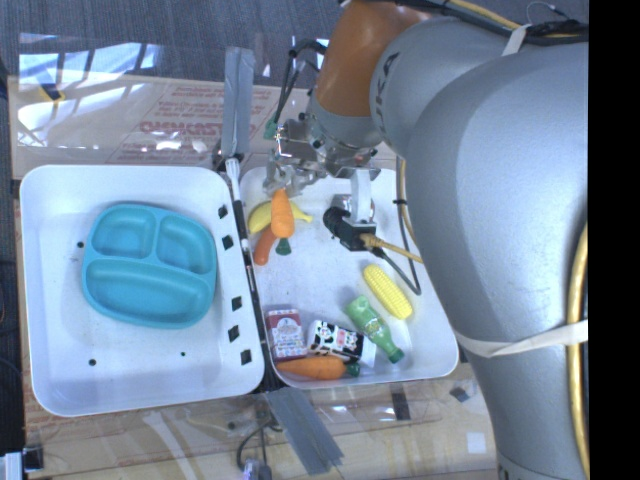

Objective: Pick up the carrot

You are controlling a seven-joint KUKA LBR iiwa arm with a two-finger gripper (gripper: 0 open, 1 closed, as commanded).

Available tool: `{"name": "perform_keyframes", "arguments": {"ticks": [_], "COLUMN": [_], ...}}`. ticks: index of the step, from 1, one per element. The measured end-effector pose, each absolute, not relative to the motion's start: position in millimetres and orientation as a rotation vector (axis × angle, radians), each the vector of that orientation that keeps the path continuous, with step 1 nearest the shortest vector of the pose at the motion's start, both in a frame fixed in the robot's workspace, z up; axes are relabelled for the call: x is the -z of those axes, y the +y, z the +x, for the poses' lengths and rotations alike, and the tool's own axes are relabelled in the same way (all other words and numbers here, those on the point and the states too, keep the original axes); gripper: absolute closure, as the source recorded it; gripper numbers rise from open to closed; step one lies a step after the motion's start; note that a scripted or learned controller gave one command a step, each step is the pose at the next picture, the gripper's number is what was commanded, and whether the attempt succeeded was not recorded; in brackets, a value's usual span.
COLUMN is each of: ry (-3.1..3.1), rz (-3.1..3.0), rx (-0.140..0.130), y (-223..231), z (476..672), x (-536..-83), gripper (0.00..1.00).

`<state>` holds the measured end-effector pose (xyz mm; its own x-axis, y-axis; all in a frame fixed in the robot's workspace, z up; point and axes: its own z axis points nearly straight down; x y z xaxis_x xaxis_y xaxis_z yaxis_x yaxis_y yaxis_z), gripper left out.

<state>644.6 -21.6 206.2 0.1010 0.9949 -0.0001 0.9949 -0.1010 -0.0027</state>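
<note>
Carrot (282, 213): a smooth, tapered orange toy with a dark green stub at its near end, hanging upright at the far left of the right bin (430, 353), directly below the gripper (285, 180). Its upper end sits at the metal fingers, which appear closed on it; its lower tip lies over or just above the items beneath, and contact cannot be judged. A second orange piece (263, 248), shorter and slanted, lies just near-left of it against the bin wall. A curved yellow banana (262, 218) shows partly behind the carrot.

Right bin, glossy white plastic with rounded corners: a bumpy yellow corn cob (387, 292) lies diagonally toward the right; a green bottle (374, 330) lies just near of it; a black-and-white patterned carton (335, 340) and a small red-labelled box (286, 333) rest by the near wall; another long orange carrot-like piece (315, 368) lies flat along the near rim.

Left bin (50, 368), same white plastic, holds a sky-blue divided plate (150, 265) with three shallow compartments and soft corners.

Arm (480, 168): matte grey casing, broad and rounded, with a shiny orange band (350, 58) above the wrist; a black fitting (345, 226) and thin cables hang beside the gripper
</note>
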Motion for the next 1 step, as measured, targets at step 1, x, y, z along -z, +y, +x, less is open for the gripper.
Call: {"name": "perform_keyframes", "arguments": {"ticks": [1], "ry": [-2.226], "rz": [-2.211], "rx": [-0.006], "y": [-27.7], "z": [631.0], "x": [-191.4], "gripper": [1.00]}}
